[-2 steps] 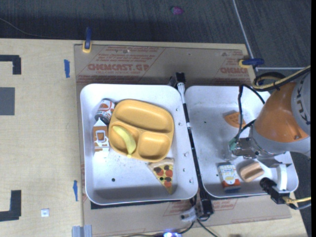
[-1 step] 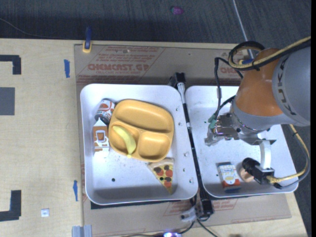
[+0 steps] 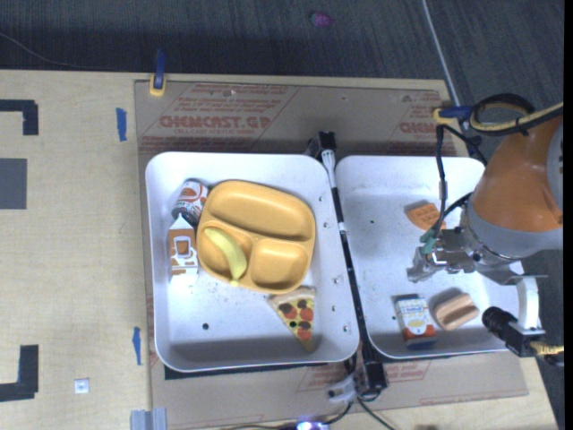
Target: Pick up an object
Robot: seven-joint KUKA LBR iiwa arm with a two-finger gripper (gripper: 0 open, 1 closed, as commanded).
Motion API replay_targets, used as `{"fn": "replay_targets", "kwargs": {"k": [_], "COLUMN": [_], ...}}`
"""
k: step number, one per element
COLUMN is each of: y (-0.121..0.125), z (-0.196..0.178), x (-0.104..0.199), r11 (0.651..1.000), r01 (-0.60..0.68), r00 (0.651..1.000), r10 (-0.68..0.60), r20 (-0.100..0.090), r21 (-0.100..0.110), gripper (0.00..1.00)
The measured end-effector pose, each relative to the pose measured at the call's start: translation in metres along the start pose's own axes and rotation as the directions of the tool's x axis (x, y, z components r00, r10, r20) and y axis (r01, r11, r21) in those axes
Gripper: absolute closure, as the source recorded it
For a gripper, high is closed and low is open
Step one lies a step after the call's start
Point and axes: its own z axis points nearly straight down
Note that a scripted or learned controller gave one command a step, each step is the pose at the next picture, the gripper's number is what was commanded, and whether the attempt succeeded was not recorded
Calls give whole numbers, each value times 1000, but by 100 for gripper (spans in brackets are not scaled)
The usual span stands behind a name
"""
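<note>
My gripper [image 3: 428, 263] hangs over the middle of the right bin [image 3: 376, 195], just above a hot dog [image 3: 455, 310] and a small carton [image 3: 415, 318] near the bin's front edge. An orange piece [image 3: 421, 213] lies behind the gripper. Nothing shows between the fingers. In the left bin [image 3: 161, 321] a yellow divided tray [image 3: 258, 234] holds a banana [image 3: 227, 251]. A can [image 3: 189, 201] and an orange-and-white box [image 3: 182, 250] lie to its left, and a pizza slice [image 3: 298, 313] lies in front.
The arm's orange band and grey wrist [image 3: 519, 200] cover the right bin's right side. A black cable [image 3: 440, 164] loops above the bin. A black divider [image 3: 340, 240] runs between the bins. Cardboard lies under both.
</note>
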Motion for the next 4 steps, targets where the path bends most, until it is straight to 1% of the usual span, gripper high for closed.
{"fn": "replay_targets", "kwargs": {"k": [1, 2, 3, 4], "y": [86, 0, 60, 19], "z": [0, 0, 0, 0], "x": [89, 33, 103, 33], "r11": [1000, 1000, 1000, 1000], "r01": [3, -1, 2, -1], "r00": [1000, 1000, 1000, 1000], "r10": [-3, 1, -2, 1], "r20": [-1, 0, 0, 0], "r21": [-1, 1, -1, 1], "gripper": [100, 100, 100, 100]}}
